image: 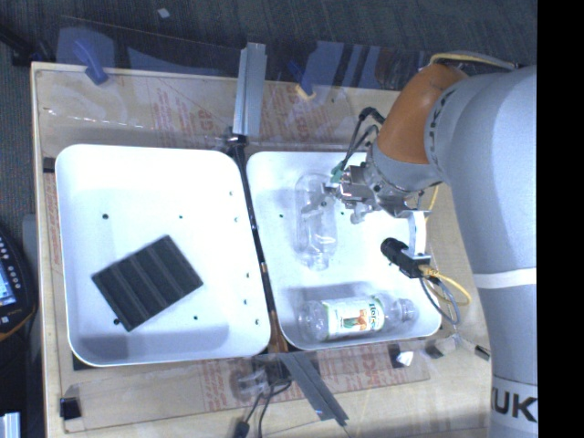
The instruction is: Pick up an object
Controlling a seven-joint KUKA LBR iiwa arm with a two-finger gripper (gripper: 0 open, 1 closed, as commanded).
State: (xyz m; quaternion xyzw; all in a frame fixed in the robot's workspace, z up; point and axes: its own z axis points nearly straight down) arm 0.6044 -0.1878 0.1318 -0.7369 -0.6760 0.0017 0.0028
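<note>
**Arm over the right bin, two clear bottles below it**

Nearest the camera, at the front edge of the tabletop [137,386], a grey bracket [315,392] and a small clear fitting with dark cables sit just outside the gap between the two bins. A small white piece lies beside the right bin's front corner.

Just behind that, along the front wall of the right bin [274,245], a clear plastic bottle with a green and orange label [358,318] lies on its side, lengthwise along that wall. In the left bin [73,245], a dark ribbed flat panel [147,282] lies at a slant toward the front left part of the floor, well apart from the walls on its far side.

Farther in, a second clear bottle without a visible label [317,219] lies in the middle of the right bin, pointing front to back. The gripper [351,190] hangs at this bottle's far end, just beside or over it; whether they touch cannot be told, nor whether the fingers are apart or together. A black part with yellow cables [406,258] hangs from the arm over the bin's right side.

Behind the bins, a grey upright post [248,89] stands at their shared far corner, and blue shapes show beyond the tabletop's far edge.
</note>
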